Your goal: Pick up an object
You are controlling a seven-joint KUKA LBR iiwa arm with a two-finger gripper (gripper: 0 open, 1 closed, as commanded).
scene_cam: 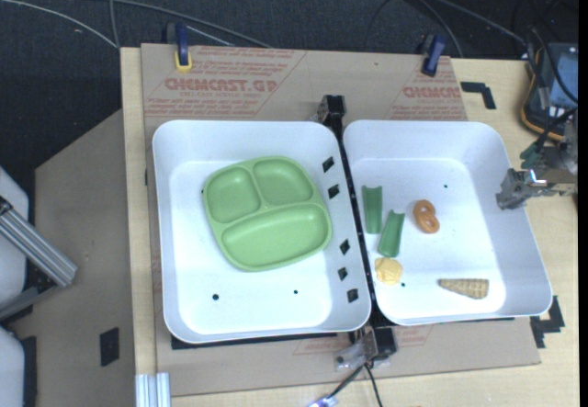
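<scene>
The right bin holds several small objects. Two green sticks lie near its left wall, one upright and one slanted. An orange pretzel-shaped piece sits mid-bin. A yellow lump lies at the front left. A tan waffle cone lies on its side at the front. My gripper hangs at the bin's right rim, well apart from all of them and holding nothing I can see.
The left bin carries a green divided plate. A black divider with clips runs between the bins. Blue clamps hold the cardboard at the back. Cables and gear crowd the far right.
</scene>
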